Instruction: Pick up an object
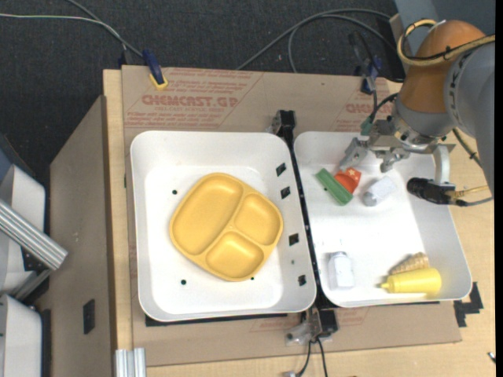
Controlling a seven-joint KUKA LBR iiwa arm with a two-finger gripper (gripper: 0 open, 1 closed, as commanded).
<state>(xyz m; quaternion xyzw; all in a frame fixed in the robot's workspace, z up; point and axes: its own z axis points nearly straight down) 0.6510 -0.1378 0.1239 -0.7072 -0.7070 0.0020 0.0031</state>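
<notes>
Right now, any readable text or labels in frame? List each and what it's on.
"CHEMCAST GP": red print on the brown board under the bins, left part.
More red print on the same board by the gripper: partly covered and too blurred to read.
No readable text on the yellow tray or yellow bottle.

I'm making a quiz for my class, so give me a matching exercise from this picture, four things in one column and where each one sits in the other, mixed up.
Things:
1. yellow divided plate
2. yellow bottle
3. green stick
4. small white block

Places:
A. right bin, near front right corner
B. middle of left bin
C. right bin, front left part
D. right bin, back left part, beside an orange piece

Pairs: 1-B, 2-A, 3-D, 4-C
</notes>
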